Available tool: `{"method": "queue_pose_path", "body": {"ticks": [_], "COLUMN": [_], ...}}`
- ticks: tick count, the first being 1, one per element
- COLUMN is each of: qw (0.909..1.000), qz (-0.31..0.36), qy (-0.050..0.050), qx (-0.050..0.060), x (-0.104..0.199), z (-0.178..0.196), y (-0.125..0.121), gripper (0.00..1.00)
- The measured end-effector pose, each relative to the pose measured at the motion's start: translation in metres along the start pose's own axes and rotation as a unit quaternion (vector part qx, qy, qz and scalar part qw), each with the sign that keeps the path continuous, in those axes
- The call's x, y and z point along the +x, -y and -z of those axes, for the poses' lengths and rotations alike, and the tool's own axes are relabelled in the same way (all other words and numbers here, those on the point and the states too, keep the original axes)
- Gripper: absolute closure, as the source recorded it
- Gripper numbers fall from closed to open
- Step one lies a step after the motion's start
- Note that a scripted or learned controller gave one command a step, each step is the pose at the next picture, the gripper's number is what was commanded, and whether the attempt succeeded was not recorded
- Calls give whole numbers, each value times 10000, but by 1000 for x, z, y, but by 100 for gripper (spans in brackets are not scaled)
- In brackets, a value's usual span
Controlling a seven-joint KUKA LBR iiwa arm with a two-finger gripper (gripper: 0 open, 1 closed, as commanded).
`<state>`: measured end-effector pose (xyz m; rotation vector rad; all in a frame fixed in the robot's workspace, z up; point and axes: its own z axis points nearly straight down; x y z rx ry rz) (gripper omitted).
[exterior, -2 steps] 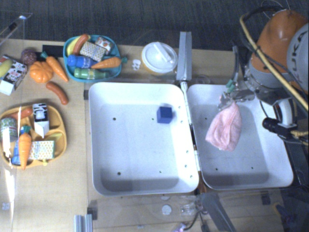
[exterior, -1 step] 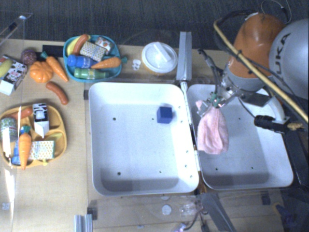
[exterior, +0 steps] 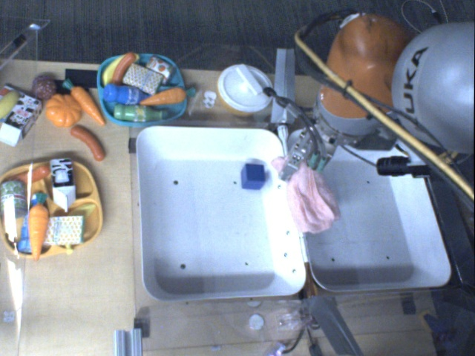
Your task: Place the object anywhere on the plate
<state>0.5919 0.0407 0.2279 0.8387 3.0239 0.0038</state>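
Hanging from the gripper was a pink cloth, its upper end pinched between the closed fingers, the rest drooping over the seam where the two white bins met. The grey arm with its orange band came in from the right, above the right bin.

Under the cloth's lower folds lay the near-left corner of the right bin; I could not tell whether the cloth touched the floor there. In the left bin, well apart from the walls, sat one small blue cube, just left of the gripper.

Beyond the bins' far edge stood a white round lidded container, near the gripper's back. Farther left, a blue bowl held toy food: a carrot, a blue bottle, a green piece and a patterned box. Loose on the bench by it lay a small orange pumpkin, another carrot, a sausage and a dark round fruit. At the left edge a yellow plate carried a carrot, two little cartons and a patterned box, well apart from the cloth, with the whole left bin lying between them.

I counted two bins, one cloth, one cube, three carrots.
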Motion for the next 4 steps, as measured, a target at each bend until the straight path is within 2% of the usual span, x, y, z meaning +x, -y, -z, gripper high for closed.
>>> {"method": "queue_pose_path", "body": {"ticks": [1, 2, 3, 4], "qw": [9798, 9632, 9629, 9629], "qz": [1998, 2689, 2700, 2698], "qy": [13, 12, 14, 15], "qx": [-12, -14, -19, -20], "x": [26, 54, 87, 87], "z": [-1, -10, -4, -4], "y": [-54, -94, -135, -135], "gripper": [100, 100, 100, 0]}}
